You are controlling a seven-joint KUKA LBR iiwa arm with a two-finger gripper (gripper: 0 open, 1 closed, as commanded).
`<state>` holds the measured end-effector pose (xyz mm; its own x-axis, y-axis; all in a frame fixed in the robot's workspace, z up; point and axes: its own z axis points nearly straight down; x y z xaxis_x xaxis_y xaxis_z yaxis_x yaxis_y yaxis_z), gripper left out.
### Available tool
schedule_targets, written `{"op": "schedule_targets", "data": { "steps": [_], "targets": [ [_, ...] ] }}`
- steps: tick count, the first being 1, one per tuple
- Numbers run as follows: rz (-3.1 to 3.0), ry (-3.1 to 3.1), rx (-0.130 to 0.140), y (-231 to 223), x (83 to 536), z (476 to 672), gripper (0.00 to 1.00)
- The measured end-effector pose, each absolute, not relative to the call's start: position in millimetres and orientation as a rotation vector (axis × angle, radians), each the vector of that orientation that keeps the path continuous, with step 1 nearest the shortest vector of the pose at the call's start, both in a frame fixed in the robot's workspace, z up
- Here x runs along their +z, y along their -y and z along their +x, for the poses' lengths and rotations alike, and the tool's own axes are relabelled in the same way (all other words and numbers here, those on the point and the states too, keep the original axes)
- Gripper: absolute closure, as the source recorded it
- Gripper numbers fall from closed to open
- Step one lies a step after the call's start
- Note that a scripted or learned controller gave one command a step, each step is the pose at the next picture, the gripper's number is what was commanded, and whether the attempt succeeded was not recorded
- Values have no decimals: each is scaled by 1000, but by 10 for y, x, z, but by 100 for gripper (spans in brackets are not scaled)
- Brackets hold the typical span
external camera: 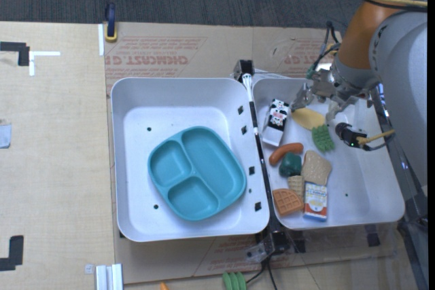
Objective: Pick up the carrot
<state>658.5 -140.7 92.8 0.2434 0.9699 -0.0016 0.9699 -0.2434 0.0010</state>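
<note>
Nearest me, the waffle (286, 202) sits by the right bin's (370, 204) front edge, the carrot (286, 153) beside its left wall, my gripper (319, 102) hovering open, empty, near its back edge

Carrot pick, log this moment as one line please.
task: pick carrot | carrot: right bin, by green toy | gripper: above bin's far end, apart from carrot | tray: left bin

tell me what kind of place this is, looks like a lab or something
Most likely a robot test bench in a lab, not a kitchen. A grey robot arm reaches over two white bins; one holds a blue divided plate, the other toy food, and the bench is covered in cardboard.
</note>
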Motion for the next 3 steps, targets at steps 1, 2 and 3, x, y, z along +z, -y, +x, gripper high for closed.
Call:
{"op": "schedule_targets", "data": {
  "steps": [1, 2, 3],
  "targets": [
    [2158, -2283, -4, 1210, 923, 6582, 0],
    [2154, -2282, -5, 1214, 1021, 6590, 100],
    [2154, -2282, -5, 1215, 1020, 6589, 0]
  ]
}}
